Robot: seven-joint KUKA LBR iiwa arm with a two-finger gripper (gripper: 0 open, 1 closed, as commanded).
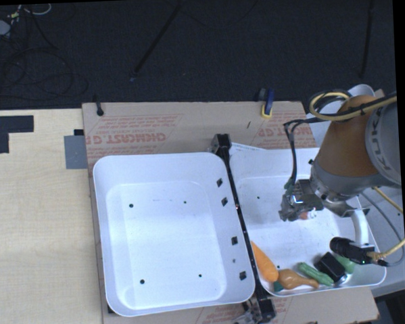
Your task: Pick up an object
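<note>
Orange piece (pixel 263 260) in right bin (pixel 271 188), gripper (pixel 296 207) apart from it

Orange piece – long, tapered – lies at the near left corner of the right bin, close along the wall shared with the left bin (pixel 165 227). Its lower end meets a tan piece (pixel 290 278), rounded, against the near wall. A green piece (pixel 315 274) sits just beside the tan one, also along the near wall; the two look to be touching.

Gripper is over the bin's middle, over bare white floor, well apart from all three pieces. Arm (pixel 351 150) reaches in from the right, orange band above the wrist. Jaws – cannot tell whether spread or pressed together; the wrist blocks the view from up here. Nothing can be seen between them.

Both bins rest on a cardboard sheet (pixel 167 129) with red print.
</note>
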